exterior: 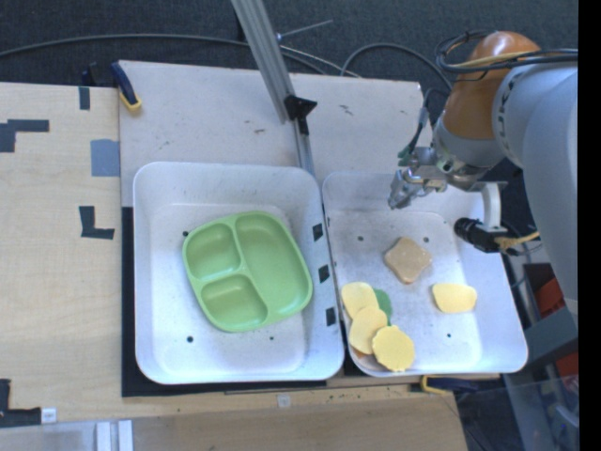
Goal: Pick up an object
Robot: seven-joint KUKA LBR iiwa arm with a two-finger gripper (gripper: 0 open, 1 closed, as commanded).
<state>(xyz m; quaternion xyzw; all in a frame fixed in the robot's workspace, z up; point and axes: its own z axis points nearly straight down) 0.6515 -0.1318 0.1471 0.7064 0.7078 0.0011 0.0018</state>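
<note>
My gripper (402,195) hangs over the back edge of the right bin (488,346), with nothing visibly between its fingers. A tan, bread-like piece (407,259) lies in that bin, a little in front of the gripper. A yellow piece (454,298) rests further front and right. Three round yellow slices (374,327) overlap at the bin's front left, with a green bit (383,302) showing beside them. A green divided plate (246,271) lies in the left bin (160,346).
A slanted metal rail (268,50) runs from the top down to the gap between the bins. A blue and yellow clamp (126,87) sits at the bench's back left. The arm's grey body fills the right side above the right bin.
</note>
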